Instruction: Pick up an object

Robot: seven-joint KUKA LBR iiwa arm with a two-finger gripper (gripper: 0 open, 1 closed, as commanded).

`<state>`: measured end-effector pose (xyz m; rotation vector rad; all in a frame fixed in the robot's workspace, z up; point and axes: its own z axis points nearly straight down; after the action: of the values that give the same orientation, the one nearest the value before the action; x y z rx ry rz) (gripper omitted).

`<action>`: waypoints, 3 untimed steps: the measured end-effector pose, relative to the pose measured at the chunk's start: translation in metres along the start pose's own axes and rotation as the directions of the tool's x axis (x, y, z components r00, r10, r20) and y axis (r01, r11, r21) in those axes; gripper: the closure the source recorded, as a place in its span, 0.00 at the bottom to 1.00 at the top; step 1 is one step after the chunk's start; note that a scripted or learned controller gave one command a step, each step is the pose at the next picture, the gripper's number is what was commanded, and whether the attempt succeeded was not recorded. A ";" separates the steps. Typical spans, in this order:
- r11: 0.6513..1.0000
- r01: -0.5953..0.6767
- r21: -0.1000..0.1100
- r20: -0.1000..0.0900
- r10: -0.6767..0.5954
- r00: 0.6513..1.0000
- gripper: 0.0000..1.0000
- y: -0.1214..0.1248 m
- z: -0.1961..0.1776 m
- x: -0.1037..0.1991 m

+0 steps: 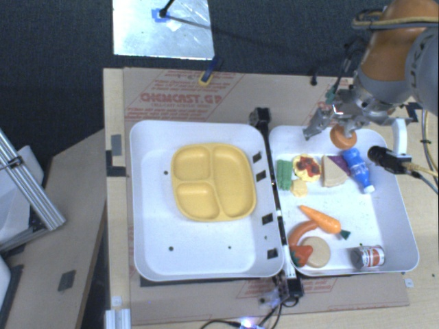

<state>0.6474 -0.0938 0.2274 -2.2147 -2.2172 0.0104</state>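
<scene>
My gripper (pixel 335 123) hangs over the far end of the right bin (pixel 394 214), reaching in from the right below the arm's orange band. A small orange ball (pixel 343 138) shows right under its tip, touching or nearly touching it; whether it is gripped is unclear. Just in front lie a blue bottle (pixel 357 169), a white and purple wedge (pixel 334 171), a yellow and red flat piece (pixel 306 168) and a green block (pixel 284 173). Nearer the front are a carrot (pixel 321 219), a curved red piece (pixel 298 234), a tan disc (pixel 318 251) and a small can (pixel 369 256).
The left bin (pixel 147 204) holds a yellow divided plate (pixel 209 181). A black ridge with clips (pixel 269 184) separates the two bins. A shiny metal sheet (pixel 163 19) lies beyond the bench. The arm's cables and a black fitting (pixel 388 158) hang over the right bin's far right side.
</scene>
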 end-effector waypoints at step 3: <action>1.000 0.002 -0.008 0.001 -0.002 1.000 0.00 0.008 0.095 0.007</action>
<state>0.6542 -0.0873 0.1328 -2.2166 -2.2238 0.0024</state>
